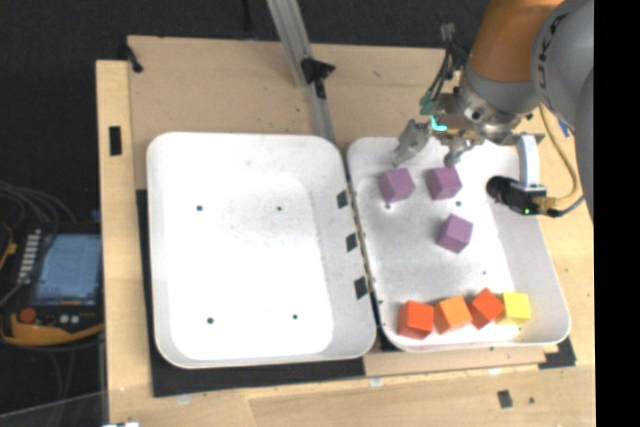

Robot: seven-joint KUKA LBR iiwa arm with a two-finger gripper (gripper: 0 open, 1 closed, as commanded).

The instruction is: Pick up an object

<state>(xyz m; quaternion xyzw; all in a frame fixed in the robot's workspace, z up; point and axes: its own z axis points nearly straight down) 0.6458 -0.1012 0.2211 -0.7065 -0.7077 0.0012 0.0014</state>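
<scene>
While the arm (520, 25) hangs over the far end of the right bin (530, 255), nothing is picked yet. Gripper (432, 147) sits with its two fingers spread apart, one fingertip (408, 150) toward the bin's far-left corner, the other just above the nearer purple cubes; no object between them. Candidates all lie in the right bin: purple cube (397, 184) just below the left finger, second purple cube (443, 182) just below the right finger, third purple cube (455, 233) further toward the middle, well apart from the claw. Along the near rim is a row of four blocks, touching or almost: red-orange block (416, 318), orange block (454, 313), red block (487, 306), yellow block (517, 306). Left bin (250, 245) holds no objects, just a few dark dots. My read: this is the approach stage, claw is above or near the two far purple cubes but height over the bin floor can't be judged from this angle. Left to do: centre on one cube, descend, close, lift. Risk: the two cubes sit close together, so a finger may land on one or nudge it aside.
</scene>
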